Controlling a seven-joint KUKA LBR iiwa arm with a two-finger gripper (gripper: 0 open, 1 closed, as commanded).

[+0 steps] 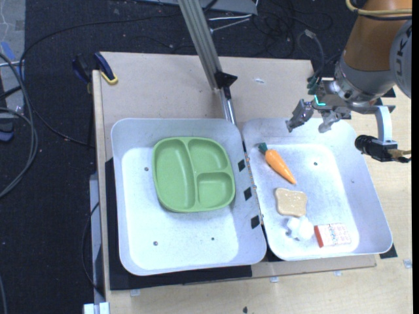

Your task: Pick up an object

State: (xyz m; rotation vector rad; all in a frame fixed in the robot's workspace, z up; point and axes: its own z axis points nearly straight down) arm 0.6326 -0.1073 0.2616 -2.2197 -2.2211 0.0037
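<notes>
While the gripper point(311, 118) hangs above the far edge of the right bin point(366, 195), note that its fingers stand apart with nothing between them. You will find the candidates in that bin: a toy carrot point(279, 165) nearest the gripper, then a bread slice point(291, 202), a white lump point(300, 228) and a small red-and-white box point(334, 235). The green divided plate point(194, 174) occupies the left bin point(131, 241), likely as a drop point.

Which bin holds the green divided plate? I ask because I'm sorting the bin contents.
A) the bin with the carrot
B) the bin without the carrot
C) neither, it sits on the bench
B: the green divided plate lies alone in the left bin, while the carrot lies in the right bin.
</notes>
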